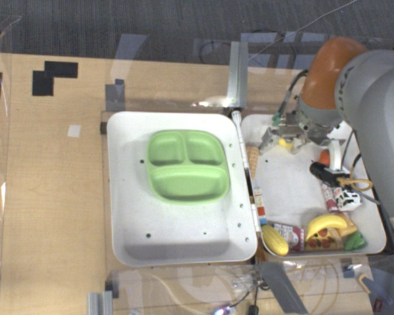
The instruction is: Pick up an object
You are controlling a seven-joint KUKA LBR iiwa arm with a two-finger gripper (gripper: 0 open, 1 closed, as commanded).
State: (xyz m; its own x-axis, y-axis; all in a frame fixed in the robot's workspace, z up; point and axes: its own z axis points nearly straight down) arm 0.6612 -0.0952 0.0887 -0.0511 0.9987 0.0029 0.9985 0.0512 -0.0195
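- We see the gripper [290,138] low at the right bin's [285,195] far end, over a small yellow object [285,144].
- We cannot tell its fingers' state.
- A banana [328,226] lies at the near edge.

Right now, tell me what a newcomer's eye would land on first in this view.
The green divided plate stands out most, lying alone in the middle of the left bin. Next comes the grey arm with its orange band, reaching over the far end of the right bin, where a banana and other small items crowd the near corner.
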